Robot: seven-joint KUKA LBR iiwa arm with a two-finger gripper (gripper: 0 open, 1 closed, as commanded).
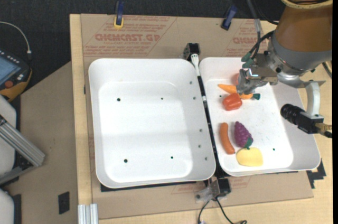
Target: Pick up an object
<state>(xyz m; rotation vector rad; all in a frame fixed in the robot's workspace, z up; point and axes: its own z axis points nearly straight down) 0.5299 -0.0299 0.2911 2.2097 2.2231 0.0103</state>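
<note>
The right bin (296, 154) holds several toy foods. An orange carrot (230, 89) with a green tip lies near the bin's upper middle, and a red tomato-like piece (232, 103) sits just below it. Further toward the front lie an orange sausage (227, 138), a purple grape bunch (242, 133) and a yellow pepper (250, 157). My gripper (246, 83) hangs low over the carrot's right end, right above the red piece. Its metal body hides the fingertips, and nothing visibly sits between them.
The left bin (105, 75) sits beside the right one, with a black clip (191, 52) at the top of their shared edge. A black cylinder (297, 116) on the arm overhangs the right bin's right side. The cardboard base (158, 27) carries two blue clamps at the back.
</note>
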